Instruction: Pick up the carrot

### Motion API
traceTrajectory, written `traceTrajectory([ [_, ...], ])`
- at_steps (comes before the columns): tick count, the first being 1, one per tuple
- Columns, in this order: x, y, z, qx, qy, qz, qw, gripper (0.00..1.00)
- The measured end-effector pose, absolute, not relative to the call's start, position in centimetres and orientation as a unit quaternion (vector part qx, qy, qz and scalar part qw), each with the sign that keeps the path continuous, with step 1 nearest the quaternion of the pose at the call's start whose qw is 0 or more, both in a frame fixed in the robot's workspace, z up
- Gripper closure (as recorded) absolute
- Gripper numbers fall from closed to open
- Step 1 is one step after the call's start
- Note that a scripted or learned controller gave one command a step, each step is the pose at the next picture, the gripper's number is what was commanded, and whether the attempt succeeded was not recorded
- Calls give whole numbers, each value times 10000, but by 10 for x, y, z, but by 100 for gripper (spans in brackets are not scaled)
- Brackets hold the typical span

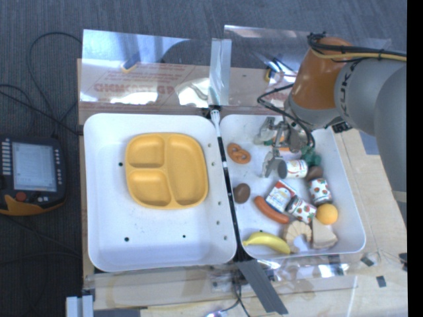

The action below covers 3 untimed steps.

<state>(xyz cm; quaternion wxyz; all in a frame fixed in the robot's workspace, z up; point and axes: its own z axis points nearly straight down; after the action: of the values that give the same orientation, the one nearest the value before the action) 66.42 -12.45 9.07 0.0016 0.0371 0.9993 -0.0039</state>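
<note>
The carrot [287, 150] lies in the upper part of the right bin [350, 197]. It shows as a small orange sliver with green leaves at its right end, and the rest is hidden under the gripper. My gripper [275, 158] hangs low over the carrot's left end, below the orange band of the arm [317, 78]. Whether it touches the carrot cannot be seen.
The right bin also holds a brown pretzel [238, 153], a brown round fruit [242, 192], a sausage [271, 210], a banana [266, 243], an orange [326, 214], small cans [281, 197], a strawberry [320, 190] and bread [307, 233]. A yellow divided plate [165, 170] sits in the left bin [106, 230].
</note>
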Motion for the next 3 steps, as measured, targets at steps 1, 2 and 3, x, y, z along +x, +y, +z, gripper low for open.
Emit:
traceTrajectory([
  [1,661,-111,91,1587,9873,-22,0,0],
  [2,592,-157,93,2204,9754,-7,11,0],
  [3,647,-163,90,2221,9750,-5,-4,0],
])
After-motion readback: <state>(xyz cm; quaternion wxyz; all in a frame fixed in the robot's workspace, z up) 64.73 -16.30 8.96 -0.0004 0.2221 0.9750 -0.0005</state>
